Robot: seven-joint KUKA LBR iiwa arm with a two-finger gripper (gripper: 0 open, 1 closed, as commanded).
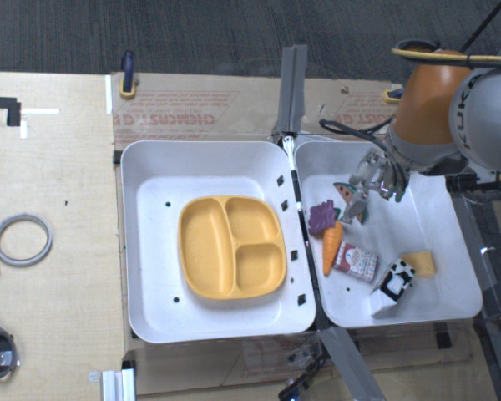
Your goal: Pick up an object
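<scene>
One carrot [331, 248], one divided plate [232, 246], two bins [142, 249].

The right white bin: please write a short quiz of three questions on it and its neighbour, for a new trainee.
1. True or false: the yellow plastic divided plate lies in the right white bin.
2. Which thing lies directly beside the orange toy carrot, on its right in the camera view?
A. the red-and-white small packet
B. the grey tape ring
C. the yellow-tan block
3. Fill in: the gripper hangs over the ____ white bin.

Key: 1 false, it lies in the left white bin; 2 A; 3 right.
</scene>
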